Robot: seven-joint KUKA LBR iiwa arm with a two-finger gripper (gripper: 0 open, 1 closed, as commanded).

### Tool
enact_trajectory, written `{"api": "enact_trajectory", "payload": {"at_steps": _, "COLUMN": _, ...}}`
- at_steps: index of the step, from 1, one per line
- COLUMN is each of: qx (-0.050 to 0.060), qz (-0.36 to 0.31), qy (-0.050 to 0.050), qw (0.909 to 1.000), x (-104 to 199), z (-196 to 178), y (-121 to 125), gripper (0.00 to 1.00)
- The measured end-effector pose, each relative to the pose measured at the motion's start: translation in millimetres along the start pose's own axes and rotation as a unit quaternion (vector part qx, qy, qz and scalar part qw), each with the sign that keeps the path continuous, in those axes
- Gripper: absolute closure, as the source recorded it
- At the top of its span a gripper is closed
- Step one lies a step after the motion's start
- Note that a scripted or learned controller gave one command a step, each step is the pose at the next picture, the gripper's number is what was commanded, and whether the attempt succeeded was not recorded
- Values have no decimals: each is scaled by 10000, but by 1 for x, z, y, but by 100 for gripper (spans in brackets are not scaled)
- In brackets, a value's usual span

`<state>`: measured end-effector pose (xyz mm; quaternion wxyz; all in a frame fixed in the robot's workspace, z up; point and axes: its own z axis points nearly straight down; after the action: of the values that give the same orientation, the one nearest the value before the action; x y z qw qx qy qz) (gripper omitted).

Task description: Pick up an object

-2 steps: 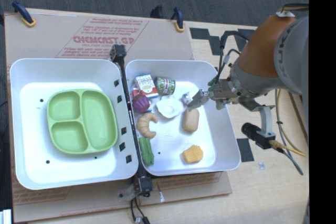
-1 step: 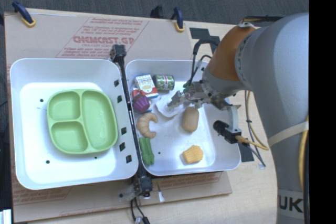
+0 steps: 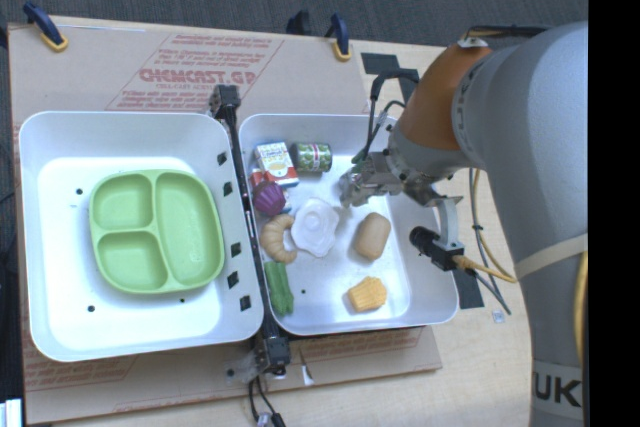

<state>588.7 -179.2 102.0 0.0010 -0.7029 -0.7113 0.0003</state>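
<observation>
Corn (image 3: pixel 366 294): lies well below the pincer, near the bin's front wall.
Potato (image 3: pixel 371 236): just below the pincer; judged firm, light, smooth; best taken across its narrow middle.
Pincer (image 3: pixel 352 187): hovers in the right bin (image 3: pixel 430 300); opening cannot be told; nothing seen held.

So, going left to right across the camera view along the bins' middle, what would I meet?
Green divided plate → purple onion-like vegetable → white round lid-like piece → tan potato-shaped object → grey arm's gripper, slightly above.
</observation>
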Motion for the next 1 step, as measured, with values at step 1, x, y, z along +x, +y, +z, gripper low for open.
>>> {"api": "enact_trajectory", "payload": {"at_steps": 1, "qx": 1, "qz": -3, "qy": 1, "qw": 10000, "x": 0, "z": 0, "y": 0, "gripper": 0}}
